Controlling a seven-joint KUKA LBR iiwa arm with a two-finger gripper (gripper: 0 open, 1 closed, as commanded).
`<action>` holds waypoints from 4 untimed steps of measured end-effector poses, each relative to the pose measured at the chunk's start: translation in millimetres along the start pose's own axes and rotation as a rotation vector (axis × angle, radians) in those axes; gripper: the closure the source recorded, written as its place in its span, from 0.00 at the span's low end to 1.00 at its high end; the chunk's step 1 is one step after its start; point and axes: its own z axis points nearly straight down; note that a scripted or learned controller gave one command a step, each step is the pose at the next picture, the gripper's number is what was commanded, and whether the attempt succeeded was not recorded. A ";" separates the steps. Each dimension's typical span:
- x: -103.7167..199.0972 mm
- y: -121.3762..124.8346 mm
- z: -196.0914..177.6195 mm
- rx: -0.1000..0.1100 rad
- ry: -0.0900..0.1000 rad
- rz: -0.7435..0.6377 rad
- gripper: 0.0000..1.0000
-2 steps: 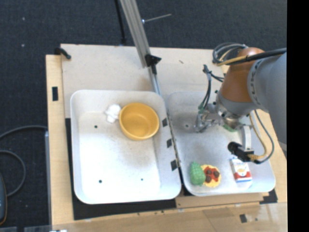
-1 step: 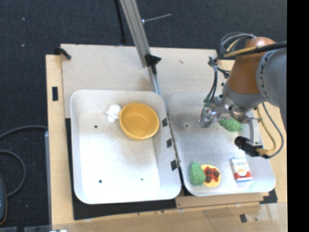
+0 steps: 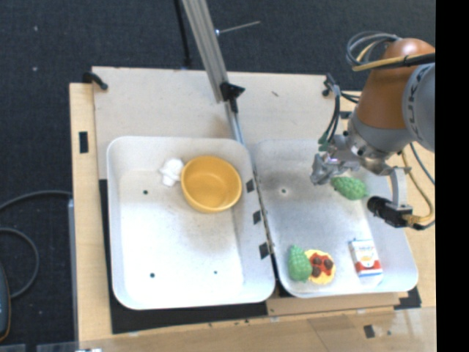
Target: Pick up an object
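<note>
We see the grey two-finger gripper (image 3: 323,170) over the right white bin (image 3: 293,211), a bumpy green toy (image 3: 350,188) at its four o'clock, its grip impossible to tell.

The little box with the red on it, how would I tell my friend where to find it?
Look at the right-hand shallow white plastic bin, then go to its near right corner. There lies the small white and red cardboard box, right of a yellow and red toy and a green bumpy toy. It alone has straight edges and square corners.
</note>
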 end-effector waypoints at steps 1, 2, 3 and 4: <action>2.3 -7.7 -49.6 -0.002 -0.001 -0.001 1.00; 50.7 -15.9 -48.2 0.001 0.000 0.000 1.00; 95.5 -38.1 -54.9 0.001 0.002 -0.005 1.00; 133.6 -52.7 -45.9 0.002 0.000 -0.003 1.00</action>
